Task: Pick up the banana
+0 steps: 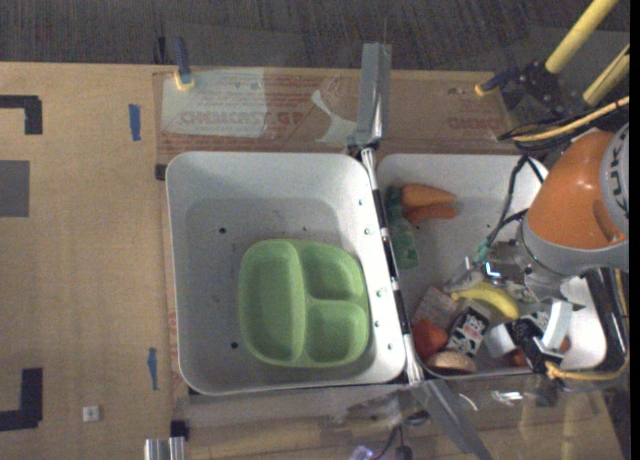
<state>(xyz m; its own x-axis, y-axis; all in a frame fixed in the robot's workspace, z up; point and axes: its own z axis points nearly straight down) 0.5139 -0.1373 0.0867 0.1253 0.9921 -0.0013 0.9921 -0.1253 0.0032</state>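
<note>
Banana (487, 300) sits in right bin (440, 173), near its front edge, touching the gripper (505, 283) w/ arm (575, 213) right over it. Grip state: can't tell from this angle.

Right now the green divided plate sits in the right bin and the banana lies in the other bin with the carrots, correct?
Not quite: the camera view shows the green divided plate in the left bin. The banana lies in the other bin, the right bin, with the carrots.
</note>
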